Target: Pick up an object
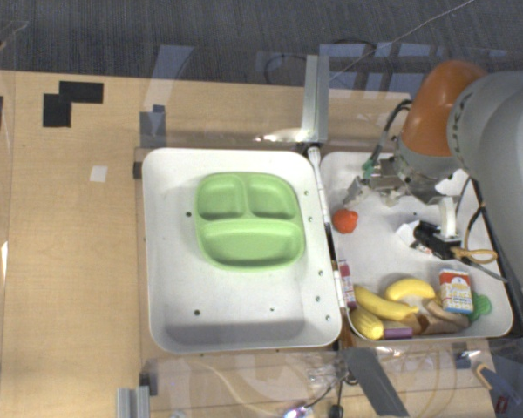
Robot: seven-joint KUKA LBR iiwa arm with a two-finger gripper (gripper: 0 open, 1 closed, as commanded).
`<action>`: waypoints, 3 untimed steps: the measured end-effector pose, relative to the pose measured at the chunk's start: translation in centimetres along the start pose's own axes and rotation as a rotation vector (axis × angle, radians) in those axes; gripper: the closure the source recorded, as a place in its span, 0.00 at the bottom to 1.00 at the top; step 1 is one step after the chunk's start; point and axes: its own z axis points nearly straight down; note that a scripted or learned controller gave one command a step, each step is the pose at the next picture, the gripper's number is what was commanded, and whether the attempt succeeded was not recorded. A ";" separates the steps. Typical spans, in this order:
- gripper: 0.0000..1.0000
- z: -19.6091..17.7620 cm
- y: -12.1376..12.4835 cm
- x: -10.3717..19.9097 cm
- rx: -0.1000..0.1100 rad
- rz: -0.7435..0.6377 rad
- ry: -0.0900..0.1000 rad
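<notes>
Your bench is pale wood under a dark carpeted floor, and from the one overhead camera you look down at a slant on two shallow white bins side by side. The left bin (170, 307) carries a green divided plate (247, 219). The right bin (504, 313) is where you are working.

The arm (497, 124) reaches in from the right, its orange band (436, 103) above the wrist, and the gripper (359, 188) hangs over the far part of the right bin. You cannot tell from this angle how far its fingers stand apart, and nothing is visibly caught in it.

The nearest thing to pick is the small red-orange object (344, 221): it lies just below and slightly left of the gripper tip, near the wall shared with the left bin. It looks roundish, so no long axis should matter to your approach.

The bananas (392, 301), a small carton (456, 291) and other toys lie well apart from the gripper, toward the near edge of that bin.
</notes>
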 end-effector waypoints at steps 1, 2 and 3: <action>0.00 -9.8 1.3 1.8 0.005 0.288 -0.002; 1.00 -11.0 1.5 2.0 -0.001 0.278 -0.003; 0.00 -11.0 1.5 2.0 0.000 0.277 -0.003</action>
